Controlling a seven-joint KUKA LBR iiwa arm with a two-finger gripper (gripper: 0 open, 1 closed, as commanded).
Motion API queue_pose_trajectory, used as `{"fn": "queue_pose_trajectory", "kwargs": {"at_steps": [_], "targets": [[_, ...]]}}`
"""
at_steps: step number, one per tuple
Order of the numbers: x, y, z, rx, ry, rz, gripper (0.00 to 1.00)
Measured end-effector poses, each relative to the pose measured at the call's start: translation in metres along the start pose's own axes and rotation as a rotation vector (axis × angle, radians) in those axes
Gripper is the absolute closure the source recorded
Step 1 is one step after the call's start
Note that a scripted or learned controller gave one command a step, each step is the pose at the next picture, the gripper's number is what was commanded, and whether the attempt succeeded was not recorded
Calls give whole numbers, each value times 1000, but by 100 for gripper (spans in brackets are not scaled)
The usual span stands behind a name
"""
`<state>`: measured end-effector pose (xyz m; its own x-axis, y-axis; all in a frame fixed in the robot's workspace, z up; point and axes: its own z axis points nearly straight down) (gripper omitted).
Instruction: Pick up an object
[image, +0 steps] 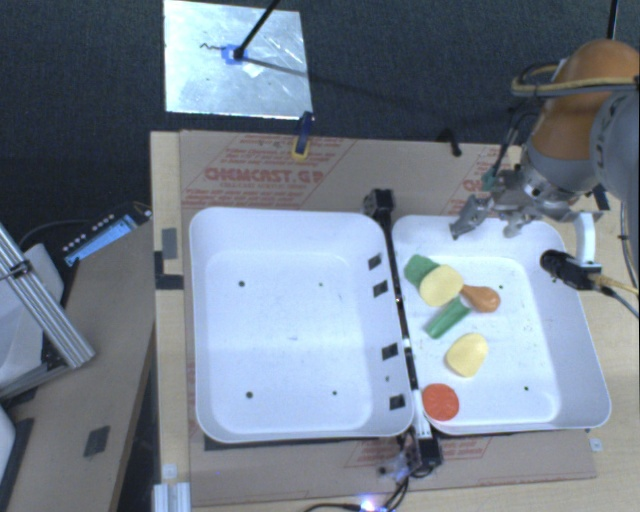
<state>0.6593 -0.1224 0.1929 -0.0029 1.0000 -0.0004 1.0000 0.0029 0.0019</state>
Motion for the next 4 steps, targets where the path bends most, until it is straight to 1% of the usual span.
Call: {"fn": "queue_pose_trajectory", "kwargs": {"at_steps": [1, 2, 3, 4], "targets": [[12, -80, 72, 13, 3, 2, 0], [-74, -111, 110, 5, -3, 10, 0], [-20, -176, 109, 7, 4, 2, 0], [-23, -172, 97, -2, 0, 2, 100]]}}
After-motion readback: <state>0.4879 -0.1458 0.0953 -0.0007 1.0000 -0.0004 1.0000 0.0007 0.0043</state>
